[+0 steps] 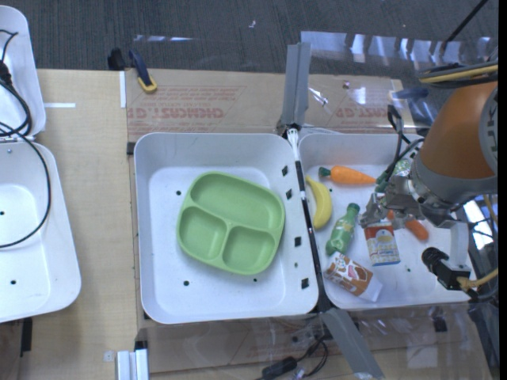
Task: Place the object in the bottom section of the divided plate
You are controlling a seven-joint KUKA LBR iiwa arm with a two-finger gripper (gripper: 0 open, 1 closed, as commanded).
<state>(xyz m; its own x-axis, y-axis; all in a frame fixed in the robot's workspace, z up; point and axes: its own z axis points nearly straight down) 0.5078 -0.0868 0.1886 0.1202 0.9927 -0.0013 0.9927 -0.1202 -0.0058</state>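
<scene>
Camera view, from big to small: bench [206, 97] w/ two white bins side by side. Left bin [154, 236] has a green divided plate [230, 223] lying flat near its middle, three sections, nothing in any of them. Right bin [412, 287] has all the loose stuff. Grey arm [463, 133] w/ orange band comes in from the right and hangs over the right bin's middle; its gripper [388, 206] is down low among the items, right above a small white carton w/ red label [383, 245]. Can't tell how far the fingers are apart or if anything's between them, the wrist blocks that. Carton sits on the bin floor, just under the gripper. Banana [319, 203] lies along the bin's left wall. Green bottle [343, 229] just right of it, tilted. Brown-and-white packet [352, 276] near the front edge. Carrot [348, 176] toward the back. Another orange bit [417, 229] peeks out beside the gripper, prob. a 2nd carrot, partly hidden.
</scene>
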